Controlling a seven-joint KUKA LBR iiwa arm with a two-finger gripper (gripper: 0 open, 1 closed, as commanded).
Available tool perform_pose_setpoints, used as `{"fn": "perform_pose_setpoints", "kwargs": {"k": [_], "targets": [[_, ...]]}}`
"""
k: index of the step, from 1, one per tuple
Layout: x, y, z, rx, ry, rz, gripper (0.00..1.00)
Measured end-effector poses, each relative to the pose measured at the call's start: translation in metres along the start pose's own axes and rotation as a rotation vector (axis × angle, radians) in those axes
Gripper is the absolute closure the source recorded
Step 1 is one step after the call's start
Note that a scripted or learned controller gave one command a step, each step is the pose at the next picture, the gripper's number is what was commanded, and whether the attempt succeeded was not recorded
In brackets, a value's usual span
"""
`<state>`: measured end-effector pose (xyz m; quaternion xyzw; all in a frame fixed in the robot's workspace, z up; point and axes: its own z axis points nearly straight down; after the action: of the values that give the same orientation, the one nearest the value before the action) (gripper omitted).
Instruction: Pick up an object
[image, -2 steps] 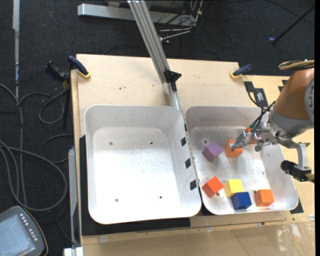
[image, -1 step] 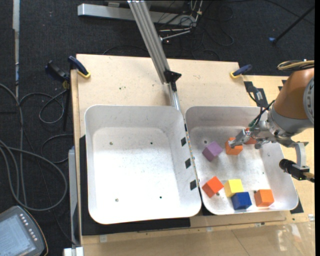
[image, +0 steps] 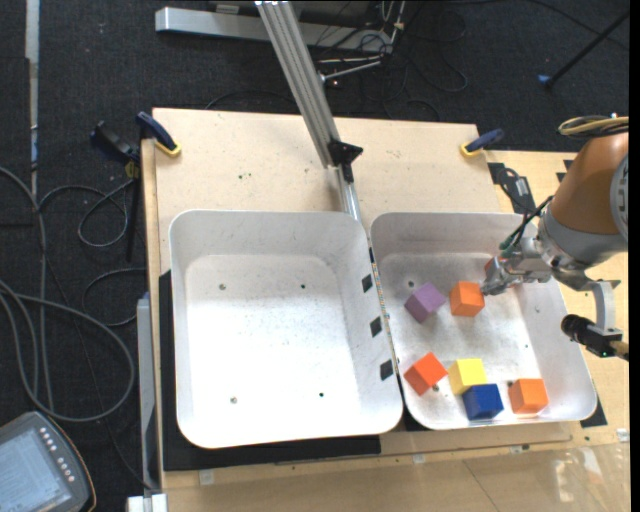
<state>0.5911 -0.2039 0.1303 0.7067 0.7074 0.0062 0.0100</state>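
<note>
While low inside the right bin (image: 560, 330), hovered end effector (image: 497, 277) just beside the upper orange cube (image: 466, 298), presumably lining up a grasp (open or closed: could not tell); nothing visibly gripped.

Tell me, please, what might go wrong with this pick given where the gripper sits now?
The gripper sits beside the upper orange cube, not over it, so it may shove the cube rather than grasp it. That cube lies near the purple cube, which a push could knock. The right white bin's wall is close to the arm.
</note>
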Motion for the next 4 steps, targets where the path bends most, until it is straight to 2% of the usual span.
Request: {"fn": "perform_pose_setpoints", "kwargs": {"k": [1, 2, 4], "targets": [[-0.002, -0.007, -0.056, 0.016, 0.002, -0.001, 1.00], [-0.002, -0.005, -0.080, 0.018, 0.003, -0.001, 1.00], [0.093, 0.026, -0.094, 0.020, 0.006, -0.007, 1.00]]}}
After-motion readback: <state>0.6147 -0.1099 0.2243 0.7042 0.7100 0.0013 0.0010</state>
